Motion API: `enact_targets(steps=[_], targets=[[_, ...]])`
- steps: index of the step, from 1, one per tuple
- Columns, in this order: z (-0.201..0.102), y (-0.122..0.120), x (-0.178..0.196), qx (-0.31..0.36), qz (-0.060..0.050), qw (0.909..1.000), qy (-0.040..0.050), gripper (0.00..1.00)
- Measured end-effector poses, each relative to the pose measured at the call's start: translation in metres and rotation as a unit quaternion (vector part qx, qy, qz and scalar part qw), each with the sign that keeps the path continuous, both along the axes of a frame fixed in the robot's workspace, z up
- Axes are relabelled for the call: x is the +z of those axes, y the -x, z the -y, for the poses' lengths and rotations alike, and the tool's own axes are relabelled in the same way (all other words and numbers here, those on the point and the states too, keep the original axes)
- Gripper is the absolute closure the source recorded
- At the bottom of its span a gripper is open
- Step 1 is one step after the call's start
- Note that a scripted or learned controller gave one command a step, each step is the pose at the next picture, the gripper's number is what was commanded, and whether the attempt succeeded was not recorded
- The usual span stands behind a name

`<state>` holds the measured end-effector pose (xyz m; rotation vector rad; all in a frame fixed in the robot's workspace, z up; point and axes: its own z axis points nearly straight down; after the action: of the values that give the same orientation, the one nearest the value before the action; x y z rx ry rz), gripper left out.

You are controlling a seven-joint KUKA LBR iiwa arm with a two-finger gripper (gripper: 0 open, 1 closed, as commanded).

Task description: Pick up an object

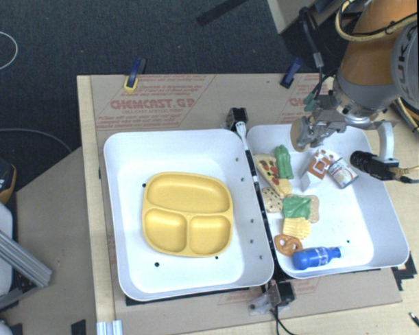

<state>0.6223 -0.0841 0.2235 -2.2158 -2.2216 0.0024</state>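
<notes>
Blue plastic bottle (lying on its side) fills the right bin's near corner; fingers' state unclear.

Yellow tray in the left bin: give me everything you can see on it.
The yellow tray is a glossy, plastic-looking divided plate with rounded corners: one wide compartment along the far side, two smaller ones nearer the camera. All three look empty. It lies flat, right side up, slightly rotated, on the floor of the left bin, clear of the walls.

Grey KUKA arm with an orange band

Rounded orange shell tops a grey wrist; a yellow-edged cable loops at twelve o'clock, and the metal claw is dull grey.
</notes>
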Motion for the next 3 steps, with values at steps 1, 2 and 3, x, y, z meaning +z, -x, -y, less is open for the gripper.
enact_targets(steps=[1, 2, 3], targets=[[-0.044, 0.03, 0.01, 0.001, 0.0, 1.0, -0.0006, 1.0], [-0.082, 0.052, 0.004, 0.001, 0.0, 1.0, -0.0002, 1.0], [-0.131, 0.081, -0.007, 0.001, -0.001, 1.0, -0.0006, 1.0]])
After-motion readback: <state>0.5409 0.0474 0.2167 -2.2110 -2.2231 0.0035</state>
